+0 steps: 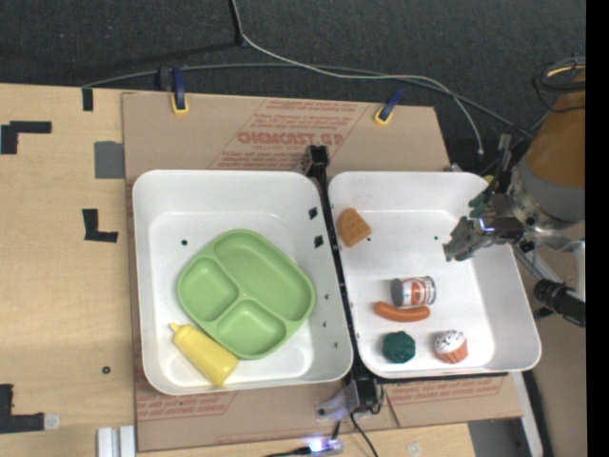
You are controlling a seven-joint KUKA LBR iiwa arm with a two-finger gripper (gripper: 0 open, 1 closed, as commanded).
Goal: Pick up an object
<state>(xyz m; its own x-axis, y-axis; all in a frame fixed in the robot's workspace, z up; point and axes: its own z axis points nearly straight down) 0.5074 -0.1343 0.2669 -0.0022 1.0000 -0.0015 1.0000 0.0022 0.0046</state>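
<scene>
A: We log the scene from the biggest things down. The left bin (152, 255) holds the green divided plate (246, 293), and a yellow mustard bottle (203, 353) lies at the plate's near-left edge, just touching it or close to that.

B: The right bin (504, 284) holds five small things. A tan bread slice (354, 227) sits by its far-left wall. A small can (413, 292) lies on its side mid-bin, with an orange hot dog (401, 311) just beside it on the near side. Nearer still sit a dark green piece (399, 347) and, right of it, a white-and-orange cupcake (450, 347).

A: And the arm?

B: It reaches in from the right. We note the gripper (464, 244) over the right bin's far-right part, above bare floor, well apart from the bread and apart from the can.

A: Fingers apart or together?

B: We cannot tell; they read as one dark mass at this size. We see nothing between them.

A: So progress?

B: We judge the pick not yet made. Every object rests on a bin floor and none is lifted. What remains is nearly the whole task: settle over one object, descend, close on it, raise it clear.

A: Likeliest target?

B: The can or the hot dog lie nearest the gripper, but we cannot say which is meant.
</scene>
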